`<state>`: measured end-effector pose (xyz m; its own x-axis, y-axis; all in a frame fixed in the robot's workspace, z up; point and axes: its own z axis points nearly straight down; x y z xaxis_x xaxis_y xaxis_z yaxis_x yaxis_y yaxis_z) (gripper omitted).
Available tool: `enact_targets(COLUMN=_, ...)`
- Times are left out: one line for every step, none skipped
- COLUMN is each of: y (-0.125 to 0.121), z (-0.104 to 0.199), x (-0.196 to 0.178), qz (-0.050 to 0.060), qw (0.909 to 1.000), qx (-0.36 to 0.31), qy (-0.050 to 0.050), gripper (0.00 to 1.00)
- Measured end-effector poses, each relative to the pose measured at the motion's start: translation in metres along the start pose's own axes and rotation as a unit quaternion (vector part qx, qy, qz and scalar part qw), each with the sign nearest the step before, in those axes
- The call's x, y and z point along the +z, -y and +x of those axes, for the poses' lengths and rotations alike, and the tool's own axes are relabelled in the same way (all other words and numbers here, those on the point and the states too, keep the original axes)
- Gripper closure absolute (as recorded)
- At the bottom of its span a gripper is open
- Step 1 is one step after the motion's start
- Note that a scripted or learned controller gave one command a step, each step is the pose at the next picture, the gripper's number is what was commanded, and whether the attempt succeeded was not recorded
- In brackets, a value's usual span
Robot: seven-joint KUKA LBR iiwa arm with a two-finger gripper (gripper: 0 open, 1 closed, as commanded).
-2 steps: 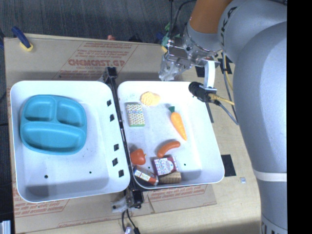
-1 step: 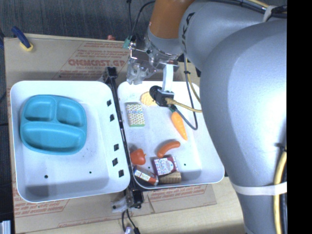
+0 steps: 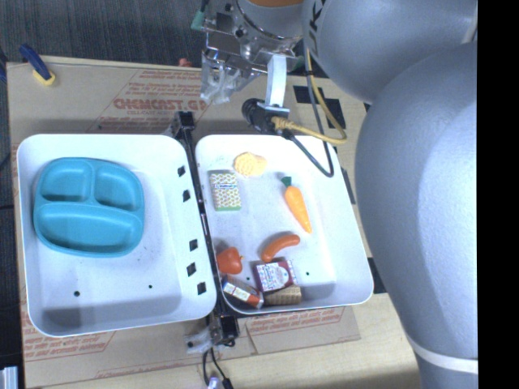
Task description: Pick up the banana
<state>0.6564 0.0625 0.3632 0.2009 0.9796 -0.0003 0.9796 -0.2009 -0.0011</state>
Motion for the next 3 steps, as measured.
enact_targets(y=-0.017, z=-0.083, x=0.010, qz=0.002, qw=0.9971, qx=-0.077, qy=0.000, gripper=1.00)
enact_targets(y=0.000, z=-0.001, x=0.039, qz=0.001, qw=0.9429, qx=-0.333, qy=0.000, gripper=1.00)
enact_targets(y=0.015, z=0.074, x=0.004, qz=0.000, qw=0.9227, qx=-0.385, qy=0.000, gripper=1.00)
